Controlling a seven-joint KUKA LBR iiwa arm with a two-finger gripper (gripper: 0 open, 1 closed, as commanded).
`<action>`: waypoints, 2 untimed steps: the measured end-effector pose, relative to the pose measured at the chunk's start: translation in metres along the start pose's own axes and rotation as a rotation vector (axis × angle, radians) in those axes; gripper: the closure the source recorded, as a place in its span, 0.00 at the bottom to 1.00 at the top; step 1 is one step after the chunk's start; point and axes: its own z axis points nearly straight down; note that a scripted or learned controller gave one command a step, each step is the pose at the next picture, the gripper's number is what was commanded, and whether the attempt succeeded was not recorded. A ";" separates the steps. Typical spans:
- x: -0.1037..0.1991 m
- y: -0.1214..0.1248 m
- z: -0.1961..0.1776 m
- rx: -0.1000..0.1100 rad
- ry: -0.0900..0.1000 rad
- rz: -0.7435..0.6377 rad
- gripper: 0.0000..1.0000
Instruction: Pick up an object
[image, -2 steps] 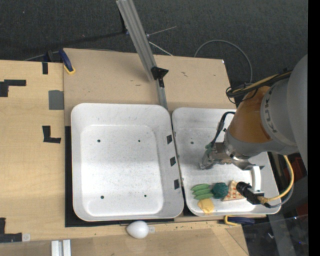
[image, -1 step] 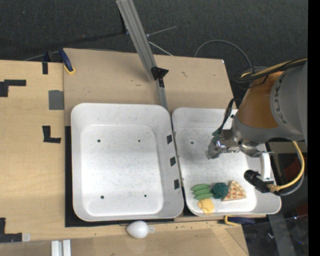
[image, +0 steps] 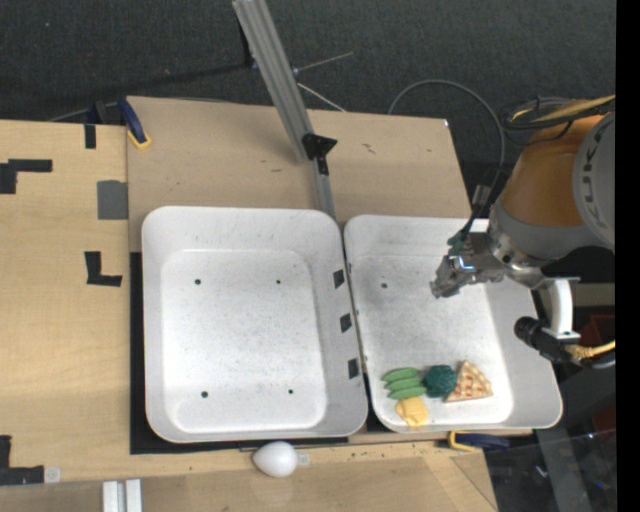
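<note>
White egg-shaped object (image: 275, 459) lies on the worktop (image: 230, 150) just before the left bin (image: 240, 225). Right bin (image: 400, 240) holds green pods (image: 403, 380), a dark green lump (image: 439, 379), a yellow piece (image: 411, 409) and a pizza slice (image: 468, 383). Hand (image: 447, 281) hovers above them; I cannot tell whether it is apart or together.

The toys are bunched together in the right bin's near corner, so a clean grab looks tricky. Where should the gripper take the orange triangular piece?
Take the orange triangular piece across its right half, descending from above: that side is free, while its left edge sits against the dark green toy.

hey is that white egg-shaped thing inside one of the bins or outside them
Outside. The white egg-shaped thing lies on the bench just past the near rim of the left bin, not within its walls.
</note>
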 end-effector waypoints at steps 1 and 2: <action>0.000 0.001 -0.031 0.003 0.001 0.000 1.00; 0.054 0.009 -0.038 0.005 0.003 -0.006 1.00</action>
